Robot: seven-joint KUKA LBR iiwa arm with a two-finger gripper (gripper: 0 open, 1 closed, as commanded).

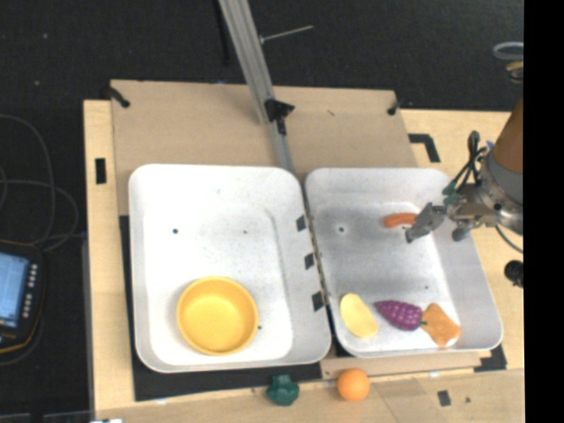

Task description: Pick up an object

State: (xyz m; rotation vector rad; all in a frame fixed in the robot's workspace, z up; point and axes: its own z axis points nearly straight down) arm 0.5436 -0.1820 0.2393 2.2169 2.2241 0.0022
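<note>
My gripper (441,228) hovers over the right part of the right bin (370,192), open, with nothing between its fingers. A small orange carrot-like piece (398,220) lies on the bin floor just left of the left fingertip (420,226), outside the jaws. Along the bin's front edge lie a pale yellow piece (358,315), a purple grape bunch (398,314) and an orange piece (441,324). A yellow bowl (217,314) sits at the front of the left bin (211,210).
An orange ball (352,383) and a green toy (282,389) rest on the bench in front of the bins. A grey metal pole (251,60) slants up from the gap between the bins. A screen (16,289) stands at far left.
</note>
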